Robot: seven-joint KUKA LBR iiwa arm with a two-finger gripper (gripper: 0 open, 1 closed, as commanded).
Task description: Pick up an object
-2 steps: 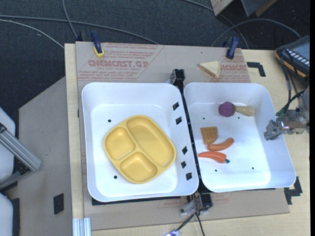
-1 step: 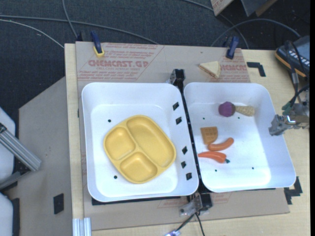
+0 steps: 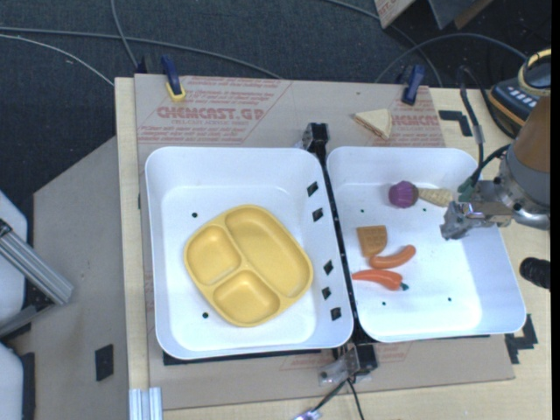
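Approach is the step in hand, by my reading: the tool point(image 3: 455, 226) is hanging over the right bin point(image 3: 490, 309) with nothing visibly between its fingers, though how wide they are standing I cannot tell. Candidates are lying apart from it in that bin: a purple ball point(image 3: 402, 194), a tan square point(image 3: 372, 237) and two orange pieces point(image 3: 391, 256) nearer the divider. Next, it is likely needing to line up over one piece and descend.

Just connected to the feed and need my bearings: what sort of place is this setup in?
Probably a robotics lab bench, not a kitchen: two white bins sit on a clamped board, cables trail over dark carpet, and the food looks like toys, such as the carrot and yellow tray.
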